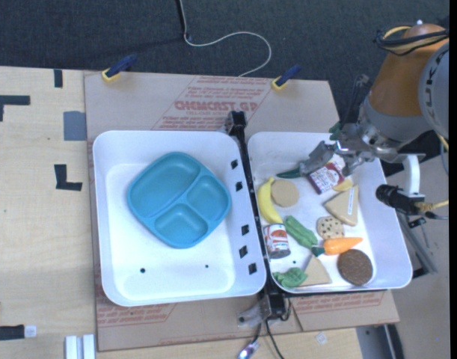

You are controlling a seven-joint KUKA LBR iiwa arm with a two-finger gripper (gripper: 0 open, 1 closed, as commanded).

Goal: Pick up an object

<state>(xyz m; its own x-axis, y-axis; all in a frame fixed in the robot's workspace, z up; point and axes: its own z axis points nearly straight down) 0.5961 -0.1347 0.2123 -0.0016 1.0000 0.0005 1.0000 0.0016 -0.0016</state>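
My gripper [323,155] hangs over the upper middle of the right bin [399,238], arm entering from the right, orange band above the wrist. Whether my jaws are released or clenched I cannot tell: the end is dark and blurred at this slant.

Nearest object: a small red-and-white packet [325,178], just below and beside my gripper tip, lying tilted on the bin floor. It may be touching the tip; contact not resolvable. Nothing is seen between my jaws.

Left of the tip: a dark green piece [289,174], thin, lying toward the bin divider. Below it a round tan biscuit [285,194] touching a banana [268,203] that curves along the left wall.

Further down: a pale wedge [344,206] right of the packet; a chip cookie [329,226] under it; a green pickle-like piece [301,232] slanting beside the cookie; a carrot [340,245] lying across; a small can [277,241] on its side near the divider; a brown round patty [355,266]; a tan wedge [315,273] over a green leafy piece [290,277] at the bottom edge.

Objects are crowded, several touching; the packet has the wedge close on its lower right.

Left bin [108,200]: a blue sectioned plate [179,198], well apart from my gripper.
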